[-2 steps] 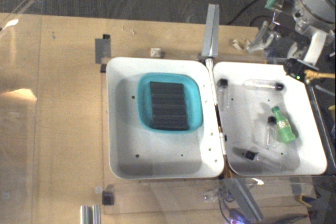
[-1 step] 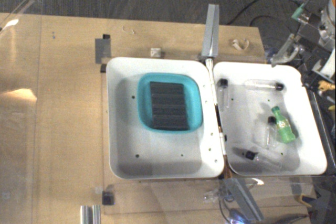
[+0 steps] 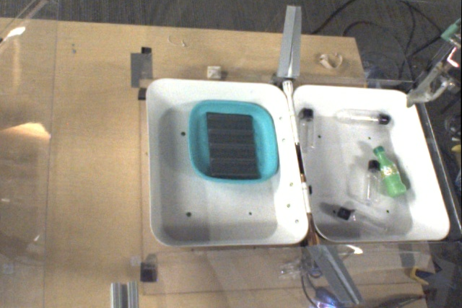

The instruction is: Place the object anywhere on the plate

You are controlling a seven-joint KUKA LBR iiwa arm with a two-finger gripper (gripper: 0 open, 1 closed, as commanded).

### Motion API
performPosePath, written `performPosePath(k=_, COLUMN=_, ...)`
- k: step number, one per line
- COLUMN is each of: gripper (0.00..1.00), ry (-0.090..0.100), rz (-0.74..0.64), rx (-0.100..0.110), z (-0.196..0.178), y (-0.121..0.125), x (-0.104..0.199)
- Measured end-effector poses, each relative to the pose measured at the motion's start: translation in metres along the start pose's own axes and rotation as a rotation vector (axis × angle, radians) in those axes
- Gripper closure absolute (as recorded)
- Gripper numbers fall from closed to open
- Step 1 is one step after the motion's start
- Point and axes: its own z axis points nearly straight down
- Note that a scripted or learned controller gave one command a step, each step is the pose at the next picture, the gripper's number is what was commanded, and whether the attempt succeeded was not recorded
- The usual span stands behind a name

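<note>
My fingers (image 3: 435, 85) are at the right edge of the view, just past the far right corner of the right bin (image 3: 422, 155). They are blurred and partly cut off there, so I cannot tell whether they are apart or together, and I see nothing between them.

In the left bin (image 3: 166, 177) is a teal plate (image 3: 268, 137), set toward the far side. A dark ridged slab (image 3: 232, 146) lies flat on the plate, inside its rim, with teal showing all round it.

In the right bin there is a green bottle (image 3: 390, 174) lying toward the right wall. A clear vial (image 3: 371, 182) with a black cap is touching its left side. Another vial (image 3: 307, 130) lies along the left wall, cap toward the far end. A third (image 3: 361, 117) lies crosswise near the far wall, cap to the right. A fourth (image 3: 355, 215) lies near the front wall, cap to the left.

Both bins stand side by side on the wooden desk (image 3: 79, 169), their inner rims touching. A grey post (image 3: 291, 40) rises at the far end of that seam.
</note>
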Motion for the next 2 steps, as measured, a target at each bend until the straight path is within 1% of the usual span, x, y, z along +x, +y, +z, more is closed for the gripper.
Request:
performPosePath(k=1, gripper=0.0, ry=-0.002, rz=0.155, rx=0.001, z=0.001, y=0.035, x=-0.048)
performPosePath(k=2, gripper=0.0, ry=-0.002, rz=0.275, rx=0.001, z=0.001, y=0.056, x=-0.071)
